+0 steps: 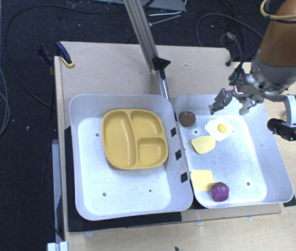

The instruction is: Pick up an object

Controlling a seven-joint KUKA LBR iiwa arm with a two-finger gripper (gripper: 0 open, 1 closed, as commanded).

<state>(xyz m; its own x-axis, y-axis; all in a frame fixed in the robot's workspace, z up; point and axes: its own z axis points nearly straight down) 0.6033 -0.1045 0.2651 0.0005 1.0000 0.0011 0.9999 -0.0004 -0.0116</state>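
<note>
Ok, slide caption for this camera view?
Open gripper above right bin, near fried egg; nothing held.

Divided tray (135, 138) in left bin (85, 156); toy foods (five) (203, 144) in right bin (265, 161).

The arm (286, 30) is cut off by the picture's top and right edges behind the gripper (234, 104). The gripper's 2 fingers are too small and blurred to judge their gap. Below it, the purple object (220, 191) overlaps 1 corner of the yellow square (201, 180).
</note>
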